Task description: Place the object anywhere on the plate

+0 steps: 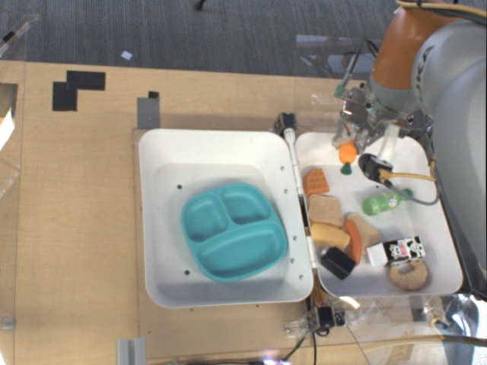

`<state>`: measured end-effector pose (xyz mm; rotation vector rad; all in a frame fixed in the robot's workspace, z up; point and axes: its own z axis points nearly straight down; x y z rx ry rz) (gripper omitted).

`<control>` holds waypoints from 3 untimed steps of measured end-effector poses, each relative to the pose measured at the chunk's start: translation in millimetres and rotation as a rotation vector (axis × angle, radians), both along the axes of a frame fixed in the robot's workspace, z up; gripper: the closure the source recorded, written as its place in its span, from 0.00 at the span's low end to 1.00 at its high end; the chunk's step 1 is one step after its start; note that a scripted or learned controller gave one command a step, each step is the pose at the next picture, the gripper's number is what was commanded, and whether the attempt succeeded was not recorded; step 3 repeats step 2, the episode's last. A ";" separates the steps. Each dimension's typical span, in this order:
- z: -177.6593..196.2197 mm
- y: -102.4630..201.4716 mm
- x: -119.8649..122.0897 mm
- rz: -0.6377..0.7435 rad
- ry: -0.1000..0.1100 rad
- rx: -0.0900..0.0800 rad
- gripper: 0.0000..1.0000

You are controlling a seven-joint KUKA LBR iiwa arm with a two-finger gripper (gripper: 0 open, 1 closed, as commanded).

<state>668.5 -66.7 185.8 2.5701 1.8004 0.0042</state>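
A teal divided plate [234, 234] lies in the left white bin [163, 204]. Over the back of the right bin [434, 204] hangs my gripper [349, 141], reaching down from the orange-banded wrist. A small orange carrot toy [347, 153] with a green tip sits between its fingers, so it is shut on it. The carrot is well to the right of the plate, beyond the wall between the two bins.
The right bin holds several items: an orange waffle piece [316, 181], a bread slice [326, 207], a yellow wedge [329, 234], a black block [338, 262], a green bottle [380, 202], a cow-patterned carton [402, 249] and a brown bagel [409, 276].
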 end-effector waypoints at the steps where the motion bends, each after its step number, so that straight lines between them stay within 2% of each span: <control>1: -0.6 56.3 -42.4 -0.038 0.001 0.005 1.00; 2: -0.3 52.8 -42.3 -0.043 0.000 0.002 0.00; 3: -0.3 52.8 -42.3 -0.043 0.000 0.002 0.00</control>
